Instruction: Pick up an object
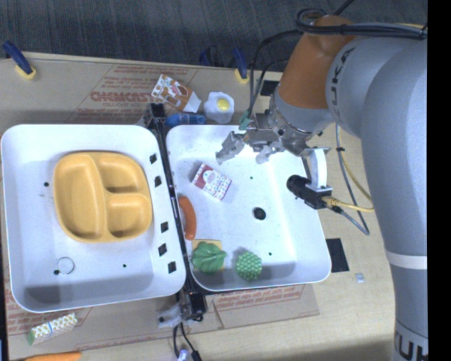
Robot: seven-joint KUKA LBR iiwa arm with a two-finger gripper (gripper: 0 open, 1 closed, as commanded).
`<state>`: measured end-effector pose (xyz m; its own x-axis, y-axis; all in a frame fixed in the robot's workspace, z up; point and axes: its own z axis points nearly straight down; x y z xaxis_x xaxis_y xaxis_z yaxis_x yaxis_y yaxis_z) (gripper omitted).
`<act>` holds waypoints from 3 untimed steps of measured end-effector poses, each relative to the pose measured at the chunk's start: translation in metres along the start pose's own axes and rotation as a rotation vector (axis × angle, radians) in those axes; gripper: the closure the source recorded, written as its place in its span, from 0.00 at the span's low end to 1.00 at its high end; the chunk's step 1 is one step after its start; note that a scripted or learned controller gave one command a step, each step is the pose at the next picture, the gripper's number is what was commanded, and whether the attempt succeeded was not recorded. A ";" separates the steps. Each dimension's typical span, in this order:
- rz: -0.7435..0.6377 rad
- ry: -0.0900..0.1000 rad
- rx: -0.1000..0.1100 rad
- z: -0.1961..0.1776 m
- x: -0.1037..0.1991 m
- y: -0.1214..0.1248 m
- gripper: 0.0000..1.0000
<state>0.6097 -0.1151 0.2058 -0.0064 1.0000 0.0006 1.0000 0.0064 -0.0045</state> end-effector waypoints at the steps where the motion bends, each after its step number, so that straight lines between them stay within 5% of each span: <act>1: -0.004 0.000 0.003 0.114 0.010 -0.008 0.00; 2: -0.008 -0.001 0.002 0.103 0.010 -0.007 1.00; 3: -0.008 -0.001 0.002 0.103 0.010 -0.007 0.00</act>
<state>0.6018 -0.1052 0.1030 -0.0148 0.9999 -0.0005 0.9999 0.0148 -0.0065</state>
